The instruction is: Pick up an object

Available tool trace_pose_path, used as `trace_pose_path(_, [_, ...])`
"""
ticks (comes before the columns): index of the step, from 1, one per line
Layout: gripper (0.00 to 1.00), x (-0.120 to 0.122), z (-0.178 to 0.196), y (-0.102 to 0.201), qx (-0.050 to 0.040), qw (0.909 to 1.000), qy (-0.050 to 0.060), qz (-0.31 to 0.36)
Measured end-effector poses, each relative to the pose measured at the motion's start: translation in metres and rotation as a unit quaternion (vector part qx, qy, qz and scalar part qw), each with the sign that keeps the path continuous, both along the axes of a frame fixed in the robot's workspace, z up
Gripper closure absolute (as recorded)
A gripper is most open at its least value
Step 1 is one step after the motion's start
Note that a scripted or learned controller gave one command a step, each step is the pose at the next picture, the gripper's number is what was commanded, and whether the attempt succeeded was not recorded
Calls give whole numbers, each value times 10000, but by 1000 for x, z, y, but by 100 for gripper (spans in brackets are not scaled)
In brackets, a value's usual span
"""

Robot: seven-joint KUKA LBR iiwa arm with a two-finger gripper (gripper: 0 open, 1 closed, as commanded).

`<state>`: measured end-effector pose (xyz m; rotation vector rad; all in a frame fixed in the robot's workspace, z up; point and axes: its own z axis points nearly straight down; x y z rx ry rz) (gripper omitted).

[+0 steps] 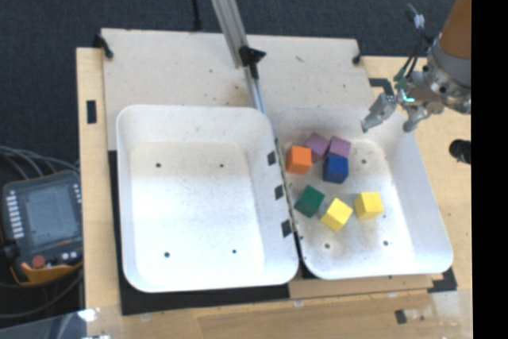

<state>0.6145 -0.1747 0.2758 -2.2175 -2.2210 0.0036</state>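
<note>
The gripper (394, 114) hangs above the far right corner of the right bin (413, 194), its two fingers spread apart with nothing between them. The arm (454, 36) enters from the right, with its orange band above the wrist.

The blocks lie grouped in the right bin, toward its left and middle. An orange block (298, 159) sits close to the bin's left wall. Just beside it, nearer the far edge, are two purple blocks (328, 145), side by side. A blue block (336, 168) touches the nearer side of the right purple one. Closer to the near edge lie a green block (309, 201), a yellow block (336, 213) just beside it, and a second yellow block (368, 205) a little to the right.

The left bin (198, 194) stands against the right one, their walls meeting in the middle of the bench (91, 171).
</note>
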Motion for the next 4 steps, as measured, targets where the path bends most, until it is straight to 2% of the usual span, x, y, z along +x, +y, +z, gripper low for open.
trace_pose_path(1, [0, 1, 3, 0, -11, 10000, -22, 9])
trace_pose_path(2, [0, 8, -55, -5, -11, 10000, 0, -11])
trace_pose_path(4, [0, 8, -140, -6, -10, 10000, -5, -17])
